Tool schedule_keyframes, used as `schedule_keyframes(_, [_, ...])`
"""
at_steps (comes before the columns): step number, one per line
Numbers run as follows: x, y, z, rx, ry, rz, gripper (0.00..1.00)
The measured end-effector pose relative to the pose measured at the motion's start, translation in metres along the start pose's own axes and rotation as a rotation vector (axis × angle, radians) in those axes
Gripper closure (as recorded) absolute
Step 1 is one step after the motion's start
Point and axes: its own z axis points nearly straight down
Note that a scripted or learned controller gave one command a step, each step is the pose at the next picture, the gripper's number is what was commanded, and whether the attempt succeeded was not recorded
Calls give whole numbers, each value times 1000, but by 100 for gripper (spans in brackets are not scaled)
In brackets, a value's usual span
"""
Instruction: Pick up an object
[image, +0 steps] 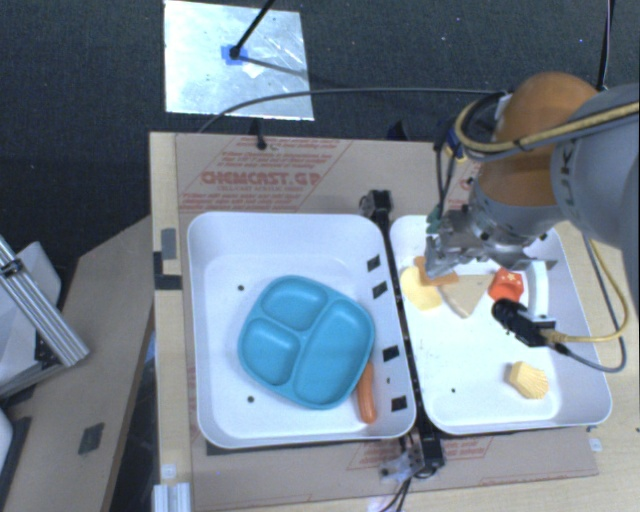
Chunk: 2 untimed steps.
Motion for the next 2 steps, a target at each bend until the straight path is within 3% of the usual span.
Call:
schedule_keyframes(1, [49,18,10,0,0,0,100])
schedule_keyframes(2, [98,38,-5,-2,1,1,100])
